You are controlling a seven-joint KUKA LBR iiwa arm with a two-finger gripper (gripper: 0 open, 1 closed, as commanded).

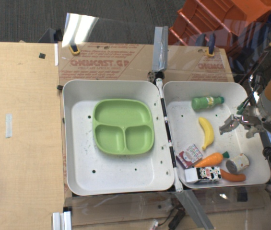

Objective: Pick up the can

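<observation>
The gripper (237, 123) hangs over the right bin (183, 91), jaws spread and holding nothing. The can (237, 163) lies below it, beside the carrot (208, 160).

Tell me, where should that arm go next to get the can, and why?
Probably a short move toward the view's bottom edge, then down. The gripper hangs over the right bin, between the banana and the bin's right wall, with nothing between its fingers. The can lies on its side nearer the bottom corner, beside the carrot.

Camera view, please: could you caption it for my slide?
Claw hovers in right bin above can, banana alongside.
</observation>
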